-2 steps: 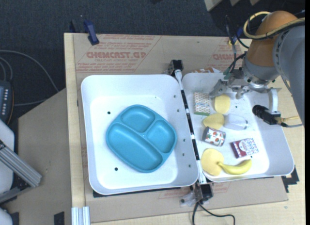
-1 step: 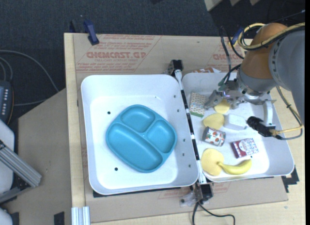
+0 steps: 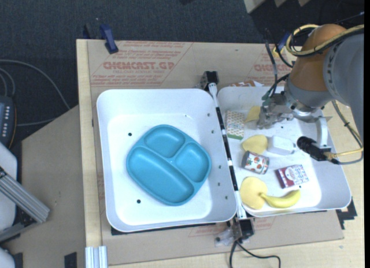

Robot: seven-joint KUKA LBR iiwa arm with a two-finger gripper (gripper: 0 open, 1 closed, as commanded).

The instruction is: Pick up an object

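Observation:
The right bin [image 3: 338, 189] holds several small items: a yellow wedge [image 3: 252, 112], a green-checked card [image 3: 234, 124], a pale yellow lump [image 3: 255, 143], a white block [image 3: 283, 145], a small printed can [image 3: 255, 162], a dark red carton [image 3: 291, 175], a banana [image 3: 282, 200] and a round yellow piece [image 3: 249, 188]. My gripper [image 3: 267, 117] hangs low over the back of this bin, just right of the yellow wedge and above the white block. Nothing visible is lifted off the bin floor.
In the left bin [image 3: 110, 111] lies a blue divided plate [image 3: 167, 163]. The grey arm with its orange band [image 3: 315, 59] comes in over the right bin's back right corner. A black cable [image 3: 315, 148] trails beside the wrist. Clamps [image 3: 210, 79] sit between the bins.

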